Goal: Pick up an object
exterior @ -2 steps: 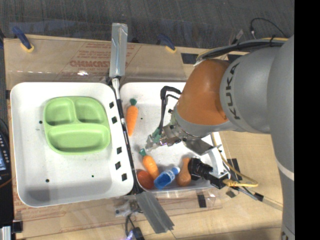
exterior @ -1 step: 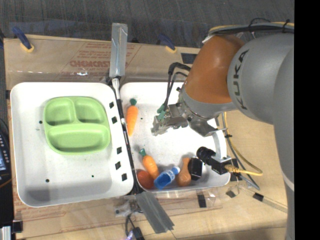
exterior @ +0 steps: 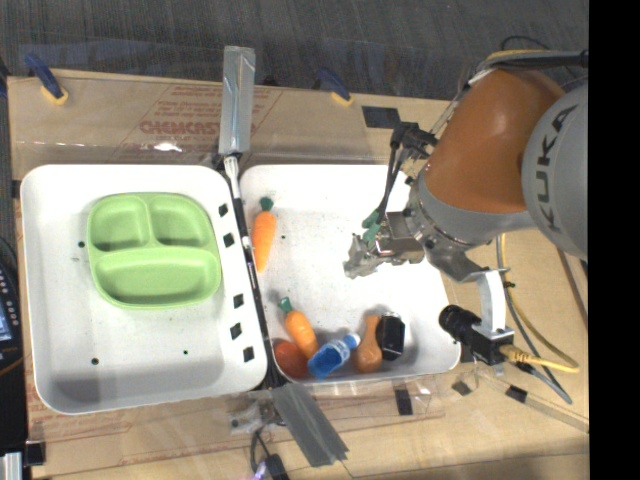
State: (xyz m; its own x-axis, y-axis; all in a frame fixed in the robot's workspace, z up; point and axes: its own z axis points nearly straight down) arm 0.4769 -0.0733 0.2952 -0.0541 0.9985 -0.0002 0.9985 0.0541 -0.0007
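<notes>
Carrot (exterior: 264, 240) in right bin (exterior: 320, 193); green divided plate (exterior: 154, 248) in left bin (exterior: 50, 268).

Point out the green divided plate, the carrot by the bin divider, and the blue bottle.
green divided plate (exterior: 153, 247): camera view, middle ridge between compartments.
carrot (exterior: 263, 239): camera view, middle of orange body.
blue bottle (exterior: 327, 359): camera view, its blue body.

- One fixed camera sits above the bench (exterior: 120, 98), looking down at a slant, so the far edge lands along the top of the frame.
- It's far enough back to fit both white bins whole: the left bin (exterior: 60, 368) fills the left half, the right bin (exterior: 330, 188) sits center.
- The arm (exterior: 500, 148) comes in from the right side, looming large in the upper right.
</notes>
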